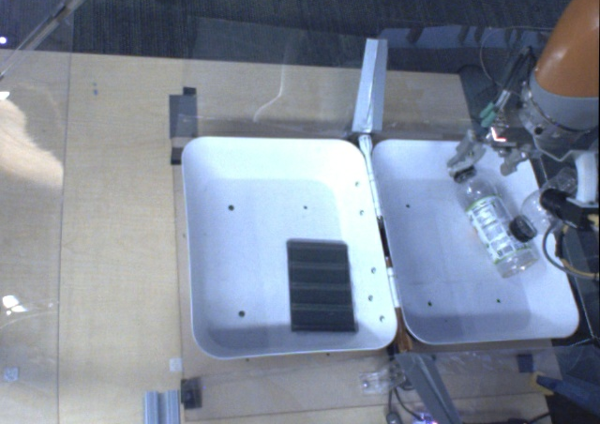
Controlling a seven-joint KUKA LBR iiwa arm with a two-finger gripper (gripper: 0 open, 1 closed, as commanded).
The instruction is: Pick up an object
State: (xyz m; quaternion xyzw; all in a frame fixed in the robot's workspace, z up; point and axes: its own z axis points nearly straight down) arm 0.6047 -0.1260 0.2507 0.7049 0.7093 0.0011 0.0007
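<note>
Bins sit side by side on the wooden bench [112, 253]; the left bin [216, 188] holds a black ribbed block [321, 286] lying flat toward its near edge, slightly right of middle; the right bin [422, 253] holds a clear plastic bottle [492, 225], which is the thing I am after. The bottle lies on its side toward the far right of that bin, its capped end pointing up toward the far rim and its base slanting down toward the near right corner; a pale label wraps its middle.

My arm comes in from the right, the orange band [574, 47] showing above the wrist; my gripper [486, 155] hangs over the far right part of the right bin, just above the bottle's capped end. My fingers [464, 161] look spread apart with nothing between them; the bottle lies below and beside them on the bin floor, not clasped. Whether the lower fingertip touches the cap I cannot tell from this slant.

Cables [562, 216] trail beside my wrist near the bin's right wall; a grey metal post [370, 84] stands behind the gap where the two bins meet; a clear sheet [37, 131] covers the bench at the left.
</note>
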